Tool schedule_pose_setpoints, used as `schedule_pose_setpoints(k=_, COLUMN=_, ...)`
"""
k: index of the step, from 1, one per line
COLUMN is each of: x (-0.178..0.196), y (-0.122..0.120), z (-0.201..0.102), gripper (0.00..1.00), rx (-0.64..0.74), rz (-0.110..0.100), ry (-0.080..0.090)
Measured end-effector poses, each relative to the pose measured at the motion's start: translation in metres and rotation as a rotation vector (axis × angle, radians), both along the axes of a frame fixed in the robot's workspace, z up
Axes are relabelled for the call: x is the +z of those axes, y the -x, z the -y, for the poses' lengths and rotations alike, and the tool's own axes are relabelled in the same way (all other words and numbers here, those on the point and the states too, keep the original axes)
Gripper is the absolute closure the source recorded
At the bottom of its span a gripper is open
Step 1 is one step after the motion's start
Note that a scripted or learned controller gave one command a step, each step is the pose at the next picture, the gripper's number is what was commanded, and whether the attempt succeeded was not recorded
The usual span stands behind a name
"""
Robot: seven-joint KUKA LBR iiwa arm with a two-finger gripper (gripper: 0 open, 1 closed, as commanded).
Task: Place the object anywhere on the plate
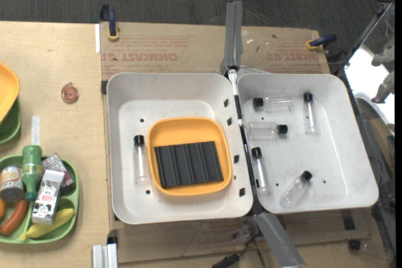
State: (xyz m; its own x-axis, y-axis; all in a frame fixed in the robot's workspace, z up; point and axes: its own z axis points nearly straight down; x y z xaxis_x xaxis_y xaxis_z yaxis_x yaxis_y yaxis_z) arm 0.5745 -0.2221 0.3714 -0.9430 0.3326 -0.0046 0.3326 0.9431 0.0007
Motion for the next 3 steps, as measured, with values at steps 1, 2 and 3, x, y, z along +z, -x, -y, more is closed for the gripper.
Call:
schedule_pose_setpoints(k=1, x=-0.014, y=0.096, z=0.000, gripper=0.00, rx=-0.022, rz=-0.002, ry=0.000)
schedule_pose_setpoints(k=2, x=-0.043, y=0.094, z=0.000, gripper=0.00, rx=0.359, rz=-0.002, ry=0.000)
schedule_pose_setpoints(k=3, x=0.026, y=0.028, z=0.000, gripper=0.00, rx=0.572, rz=0.001, ry=0.003)
